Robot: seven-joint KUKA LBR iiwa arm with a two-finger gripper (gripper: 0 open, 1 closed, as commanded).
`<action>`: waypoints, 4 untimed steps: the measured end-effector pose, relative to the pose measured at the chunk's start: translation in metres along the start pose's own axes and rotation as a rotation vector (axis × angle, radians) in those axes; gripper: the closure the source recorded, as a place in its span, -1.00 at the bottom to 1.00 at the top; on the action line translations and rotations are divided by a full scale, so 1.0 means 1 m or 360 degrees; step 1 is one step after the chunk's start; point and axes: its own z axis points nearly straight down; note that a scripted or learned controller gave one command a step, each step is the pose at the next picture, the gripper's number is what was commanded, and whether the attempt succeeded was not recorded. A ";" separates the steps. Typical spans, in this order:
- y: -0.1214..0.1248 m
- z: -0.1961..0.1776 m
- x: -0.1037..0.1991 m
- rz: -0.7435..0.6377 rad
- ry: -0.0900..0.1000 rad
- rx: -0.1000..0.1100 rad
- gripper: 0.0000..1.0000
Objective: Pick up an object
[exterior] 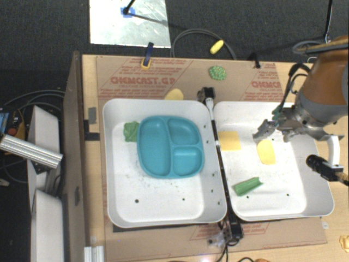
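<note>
Cardboard-topped bench (pixel 136 81); dark, perhaps carpeted floor (pixel 38 31).

The bench (pixel 136 78) bears two white bins (pixel 117 162) — side by side.

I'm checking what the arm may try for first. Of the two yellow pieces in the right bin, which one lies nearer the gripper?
The rounded, oblong yellow piece, just below the gripper. The flat square yellow piece lies farther left, by the bins' divider.
</note>
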 end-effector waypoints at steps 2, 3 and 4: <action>-0.073 0.132 0.031 0.0001 0.0005 0.0019 -1.00; -0.003 0.130 -0.027 0.0006 -0.0008 -0.0008 -1.00; 0.057 0.130 -0.020 -0.0005 -0.0002 -0.0009 -1.00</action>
